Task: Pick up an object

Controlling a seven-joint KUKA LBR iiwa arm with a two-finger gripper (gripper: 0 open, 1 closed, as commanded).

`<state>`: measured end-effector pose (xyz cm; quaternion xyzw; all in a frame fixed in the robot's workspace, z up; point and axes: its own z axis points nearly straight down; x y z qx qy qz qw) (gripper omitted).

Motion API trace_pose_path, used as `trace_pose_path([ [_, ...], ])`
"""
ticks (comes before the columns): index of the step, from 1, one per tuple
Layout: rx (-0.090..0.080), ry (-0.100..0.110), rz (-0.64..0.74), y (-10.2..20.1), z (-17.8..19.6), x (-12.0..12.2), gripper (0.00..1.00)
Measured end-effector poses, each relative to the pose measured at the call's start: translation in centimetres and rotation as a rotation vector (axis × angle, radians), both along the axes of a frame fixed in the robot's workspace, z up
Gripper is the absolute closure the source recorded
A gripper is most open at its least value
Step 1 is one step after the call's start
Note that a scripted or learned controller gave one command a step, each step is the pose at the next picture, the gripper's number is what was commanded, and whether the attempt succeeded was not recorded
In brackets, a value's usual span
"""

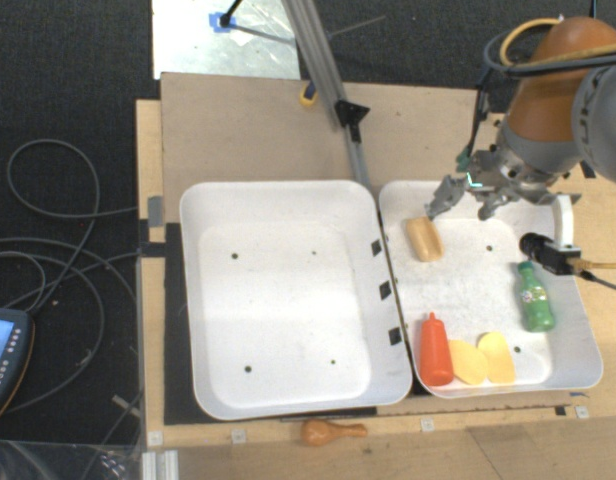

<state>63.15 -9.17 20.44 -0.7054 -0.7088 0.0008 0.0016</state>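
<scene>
Overhead, the bench [258, 128] carries two shallow white bins side by side. The left bin [203, 268] is the larger-looking of the two in this slanted view. The right bin [583, 368] holds all the loose things. The grey arm [563, 78], with its orange band, reaches in from the right and hangs over the far part of the right bin. Its pincer [470, 200] stands with fingers spread apart and nothing between them; it is poised above the bin floor, just beyond a tan bread roll [423, 239] that lies near the bin's far left side. Whether a fingertip touches the roll is hard to tell from this angle, though a gap seems to show. A green bottle [535, 298] lies along the right side of the bin, with a dark cap end towards the arm. An orange-red bottle [434, 349] lies at the near left corner, beside two yellow pieces [485, 359] that touch each other. A small brown gourd-shaped thing [328, 430] rests on the bench just outside the near edge of the bins.
</scene>
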Motion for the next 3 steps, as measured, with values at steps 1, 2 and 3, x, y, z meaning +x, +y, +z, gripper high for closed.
trace_pose_path([
  [1,-0.001,-0.004,0.000,0.0,0.2,0.1,0.00],
  [2,-0.001,0.001,-0.003,-0.4,-5.9,0.4,0.00],
  [3,-0.001,0.001,-0.004,-0.3,-11.1,0.4,0.00],
])
